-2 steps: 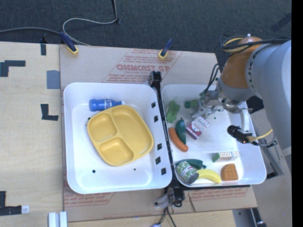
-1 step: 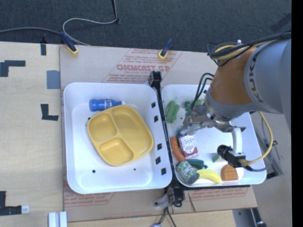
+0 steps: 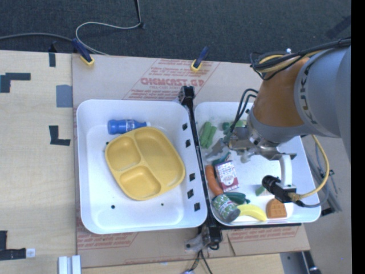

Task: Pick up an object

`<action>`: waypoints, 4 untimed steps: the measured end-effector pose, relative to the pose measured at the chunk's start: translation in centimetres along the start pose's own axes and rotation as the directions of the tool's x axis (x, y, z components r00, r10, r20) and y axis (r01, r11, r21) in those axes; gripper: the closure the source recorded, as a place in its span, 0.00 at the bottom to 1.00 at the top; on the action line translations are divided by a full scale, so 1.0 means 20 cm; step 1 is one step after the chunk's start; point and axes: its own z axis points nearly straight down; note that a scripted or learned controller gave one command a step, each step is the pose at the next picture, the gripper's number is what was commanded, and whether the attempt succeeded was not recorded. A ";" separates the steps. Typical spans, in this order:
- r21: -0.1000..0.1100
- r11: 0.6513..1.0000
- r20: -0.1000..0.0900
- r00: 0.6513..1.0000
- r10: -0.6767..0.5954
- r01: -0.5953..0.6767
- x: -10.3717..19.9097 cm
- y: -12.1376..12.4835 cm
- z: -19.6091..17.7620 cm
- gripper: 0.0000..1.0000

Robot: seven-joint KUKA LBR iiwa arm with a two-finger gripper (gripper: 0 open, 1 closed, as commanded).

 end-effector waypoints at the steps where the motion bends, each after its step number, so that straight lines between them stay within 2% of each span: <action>1: 0.000 1.000 0.001 1.000 0.003 -0.003 -0.23 -0.22 0.00 0.00; 2: -0.003 1.000 0.000 1.000 0.001 -0.001 -0.31 -0.14 0.49 0.00; 3: -0.003 1.000 0.000 1.000 0.002 -0.002 -0.31 -0.14 0.44 1.00; 4: -0.001 1.000 0.000 1.000 0.000 0.000 -0.05 -0.23 -0.16 1.00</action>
